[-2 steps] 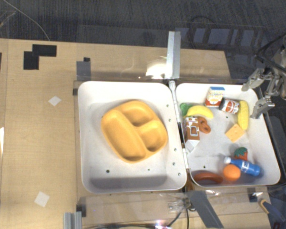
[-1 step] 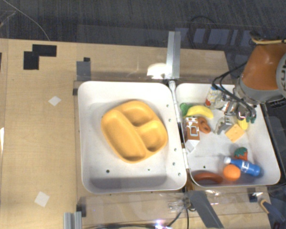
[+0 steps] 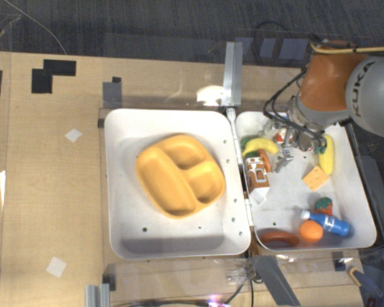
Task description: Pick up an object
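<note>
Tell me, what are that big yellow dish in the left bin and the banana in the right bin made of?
The yellow dish looks like moulded plastic: one even colour, rounded edges, soft sheen, two compartments formed in one piece. The banana by the gripper is probably toy plastic too, judging by its smooth, uniform yellow, though it is too small to be sure. Both white bins look like matte plastic.

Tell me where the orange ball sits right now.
The orange ball lies in the right bin, near its front edge, touching the blue bottle and just right of a dark red item.
</note>
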Robot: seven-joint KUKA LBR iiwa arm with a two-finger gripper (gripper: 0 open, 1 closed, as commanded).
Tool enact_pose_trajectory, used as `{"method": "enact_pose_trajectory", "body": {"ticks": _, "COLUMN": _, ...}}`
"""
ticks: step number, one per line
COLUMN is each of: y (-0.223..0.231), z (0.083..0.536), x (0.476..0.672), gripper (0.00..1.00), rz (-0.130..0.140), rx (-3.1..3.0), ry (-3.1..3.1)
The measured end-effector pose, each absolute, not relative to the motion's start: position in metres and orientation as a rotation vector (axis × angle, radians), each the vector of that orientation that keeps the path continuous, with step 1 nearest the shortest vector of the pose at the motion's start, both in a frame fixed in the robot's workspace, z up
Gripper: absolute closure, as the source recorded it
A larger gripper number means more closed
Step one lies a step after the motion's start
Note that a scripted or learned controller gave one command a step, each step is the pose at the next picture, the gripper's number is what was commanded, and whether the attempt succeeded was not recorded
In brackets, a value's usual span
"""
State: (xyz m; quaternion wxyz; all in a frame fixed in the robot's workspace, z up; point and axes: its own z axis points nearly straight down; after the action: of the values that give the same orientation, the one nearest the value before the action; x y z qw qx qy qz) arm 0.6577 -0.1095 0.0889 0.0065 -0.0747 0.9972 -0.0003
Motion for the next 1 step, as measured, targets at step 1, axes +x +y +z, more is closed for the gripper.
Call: {"method": "enact_pose_trajectory", "body": {"ticks": 1, "y": -0.1069, "z": 0.0891, "x": 0.6679, "gripper": 0.0, "rz": -0.003, "rx": -0.289, "ry": 3.121}}
